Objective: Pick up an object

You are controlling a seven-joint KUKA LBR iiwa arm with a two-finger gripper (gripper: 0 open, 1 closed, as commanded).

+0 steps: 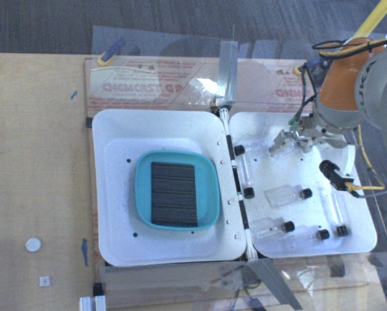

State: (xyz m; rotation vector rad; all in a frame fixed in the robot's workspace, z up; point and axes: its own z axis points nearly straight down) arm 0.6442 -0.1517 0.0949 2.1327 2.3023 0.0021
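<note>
Several clear plastic vials with black caps lie in the right bin (368, 238). One vial (242, 171) lies along the bin's left wall, another vial (285, 195) near the middle, and a third vial (269, 227) toward the front. My gripper (289, 141) hangs over the back part of the right bin, above bare white floor, apart from every vial. Nothing shows in its grasp. The grey arm with its orange band (341, 86) comes in from the right.
The left bin (109, 193) holds a teal tray (143, 193) with a dark ridged insert (174, 194). More capped vials (334, 211) lie at the right bin's front right. A black cable piece (330, 171) hangs beside the arm.
</note>
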